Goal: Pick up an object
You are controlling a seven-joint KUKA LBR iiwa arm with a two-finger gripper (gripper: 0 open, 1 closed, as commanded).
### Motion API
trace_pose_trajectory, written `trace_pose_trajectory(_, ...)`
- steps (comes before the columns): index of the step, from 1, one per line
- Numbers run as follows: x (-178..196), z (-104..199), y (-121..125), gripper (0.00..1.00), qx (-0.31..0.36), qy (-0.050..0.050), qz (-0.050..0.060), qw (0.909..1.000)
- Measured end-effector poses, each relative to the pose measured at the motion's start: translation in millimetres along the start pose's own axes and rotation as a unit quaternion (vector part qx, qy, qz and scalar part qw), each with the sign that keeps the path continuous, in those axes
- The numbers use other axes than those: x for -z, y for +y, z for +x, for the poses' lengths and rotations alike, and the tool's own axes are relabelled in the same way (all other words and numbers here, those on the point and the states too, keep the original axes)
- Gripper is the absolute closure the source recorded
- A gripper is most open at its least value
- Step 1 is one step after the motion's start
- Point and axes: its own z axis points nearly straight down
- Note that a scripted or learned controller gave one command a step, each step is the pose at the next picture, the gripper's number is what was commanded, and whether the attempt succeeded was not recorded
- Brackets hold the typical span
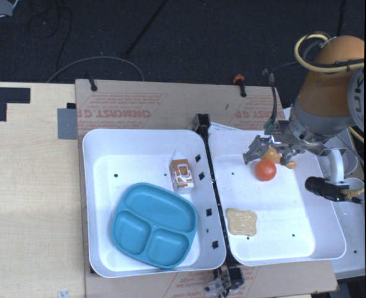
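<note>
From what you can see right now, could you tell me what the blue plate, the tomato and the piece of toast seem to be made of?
Blue plate: probably moulded plastic, judging by its even colour, soft sheen and rounded compartments.
Tomato: likely a plastic toy, smooth and uniformly red-orange with a slight shine.
Toast: matte tan with a paler centre; it could be plastic or foam, which the view cannot settle.

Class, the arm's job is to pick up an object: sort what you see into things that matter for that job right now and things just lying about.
In play:
- gripper, over the right bin
- red ball, just below it

Lying about:
- slice of toast, same bin
- blue divided plate, left bin
- small carton, left bin
</note>
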Motion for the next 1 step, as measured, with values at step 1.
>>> trace_pose_trajectory(1,-46.0,-1.8,-7.1,0.0,-0.001,0.001,0.004,1.0)
